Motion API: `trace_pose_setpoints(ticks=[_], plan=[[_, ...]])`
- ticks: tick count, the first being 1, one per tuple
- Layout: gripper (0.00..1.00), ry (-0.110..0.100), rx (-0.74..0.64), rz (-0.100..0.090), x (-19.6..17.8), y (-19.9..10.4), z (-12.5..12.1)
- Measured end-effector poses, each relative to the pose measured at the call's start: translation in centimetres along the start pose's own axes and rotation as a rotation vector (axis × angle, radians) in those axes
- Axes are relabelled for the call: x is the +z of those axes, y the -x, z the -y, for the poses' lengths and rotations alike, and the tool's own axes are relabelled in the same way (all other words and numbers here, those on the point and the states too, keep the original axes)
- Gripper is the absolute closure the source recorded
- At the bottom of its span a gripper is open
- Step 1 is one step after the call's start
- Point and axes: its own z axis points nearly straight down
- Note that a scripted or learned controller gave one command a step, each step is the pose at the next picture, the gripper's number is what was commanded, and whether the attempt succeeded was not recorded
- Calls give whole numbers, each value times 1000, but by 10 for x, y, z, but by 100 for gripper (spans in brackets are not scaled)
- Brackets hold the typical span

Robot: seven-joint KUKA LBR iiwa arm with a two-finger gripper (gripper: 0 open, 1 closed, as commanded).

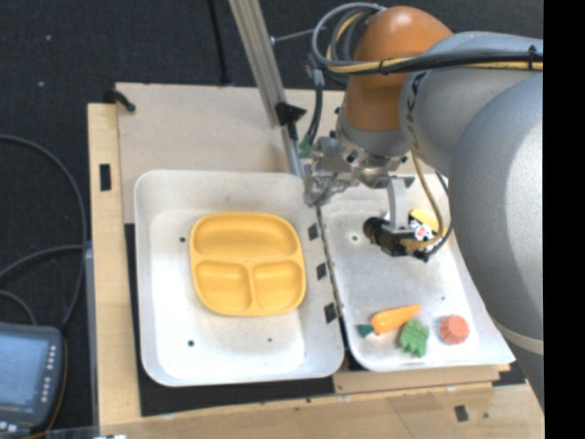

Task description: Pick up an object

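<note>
My gripper (318, 188) hangs over the far end of the rim between the two bins, under the orange wrist band. Nothing shows between it and the bin floor. A yellow divided plate (247, 263) lies in the middle of the left bin (164, 337). In the near corner of the right bin (366, 273) lie an orange carrot (395, 319), a green leafy toy (413, 337) and a reddish round toy (453, 329), all well in front of the gripper.
A slanted aluminium post (260, 53) rises behind the bins, close to the gripper's left. The big grey arm (494, 154) covers the right bin's far right side. A dark screen (27, 373) sits off the bench at bottom left.
</note>
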Motion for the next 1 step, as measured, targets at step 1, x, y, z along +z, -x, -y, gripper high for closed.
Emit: trace_pose_setpoints(ticks=[1], plan=[[100, -1, 1, 1, 3, -38, -33]])
